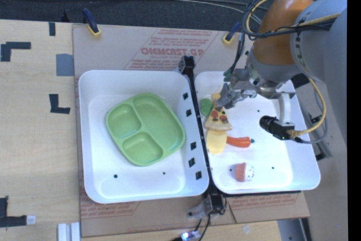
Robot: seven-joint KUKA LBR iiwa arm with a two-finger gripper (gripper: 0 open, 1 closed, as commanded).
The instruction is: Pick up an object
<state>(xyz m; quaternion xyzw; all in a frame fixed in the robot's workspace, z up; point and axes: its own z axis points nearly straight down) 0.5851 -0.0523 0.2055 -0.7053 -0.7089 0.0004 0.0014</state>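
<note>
Hovering at frame centre-right, the gripper (227, 97) hangs just above the pizza slice (217, 119); finger state: cannot tell.

Bench (34, 138) bears cardboard sheet (169, 48), two white bins (90, 121).

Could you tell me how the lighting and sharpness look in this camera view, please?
Camera view: even, soft light; the white bins are bright and nearly washed out; the green tray casts faint shadows; small toys near the gripper look slightly blurred, their details hard to read.
</note>
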